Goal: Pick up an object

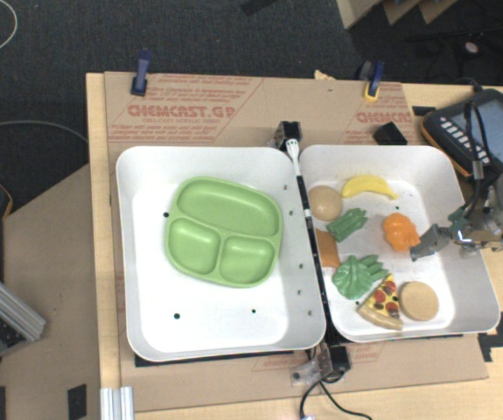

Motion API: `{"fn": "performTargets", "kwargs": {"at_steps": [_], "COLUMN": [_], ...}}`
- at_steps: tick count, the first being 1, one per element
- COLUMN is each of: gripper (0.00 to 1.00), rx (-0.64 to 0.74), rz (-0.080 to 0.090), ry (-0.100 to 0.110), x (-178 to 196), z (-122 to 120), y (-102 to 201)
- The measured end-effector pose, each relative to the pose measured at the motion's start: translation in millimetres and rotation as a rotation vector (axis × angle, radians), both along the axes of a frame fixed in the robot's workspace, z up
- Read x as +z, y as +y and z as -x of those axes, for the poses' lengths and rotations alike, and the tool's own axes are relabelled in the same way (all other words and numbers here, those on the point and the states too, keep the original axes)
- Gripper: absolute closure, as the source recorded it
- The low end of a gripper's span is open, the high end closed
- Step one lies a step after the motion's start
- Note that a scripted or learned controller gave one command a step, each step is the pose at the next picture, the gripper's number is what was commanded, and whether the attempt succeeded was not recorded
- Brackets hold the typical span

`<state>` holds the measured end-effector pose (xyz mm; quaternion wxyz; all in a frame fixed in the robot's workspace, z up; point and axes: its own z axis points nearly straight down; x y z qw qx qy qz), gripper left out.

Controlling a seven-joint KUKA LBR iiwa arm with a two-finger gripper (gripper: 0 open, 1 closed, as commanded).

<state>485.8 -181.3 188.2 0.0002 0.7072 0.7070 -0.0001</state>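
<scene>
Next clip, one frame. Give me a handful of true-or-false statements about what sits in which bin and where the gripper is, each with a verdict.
1. The green divided plate lies in the left bin. True.
2. The banana lies in the left bin. False: it lies in the right bin, near the far wall.
3. The gripper is over the right bin, beside the orange fruit. True.
4. The pizza slice sits on the green divided plate. False: it lies at the right bin's near edge, next to a round tan piece.
5. The gripper holds the banana. False: the banana lies apart from it on the bin floor.
</scene>
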Motion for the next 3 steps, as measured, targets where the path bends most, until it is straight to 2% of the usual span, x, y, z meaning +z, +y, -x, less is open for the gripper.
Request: {"fn": "performTargets", "kwargs": {"at_steps": [1, 2, 3], "gripper": [0.00, 0.00, 1.00], "rx": [0.000, 0.007, 0.000], "rz": [0.003, 0.003, 0.000], "ry": [-0.010, -0.016, -0.020], "x": [-89.7, -98.5, -85.5], "z": [-9.4, -82.7, -82.3], "y": [25.0, 82.8, 80.6]}}
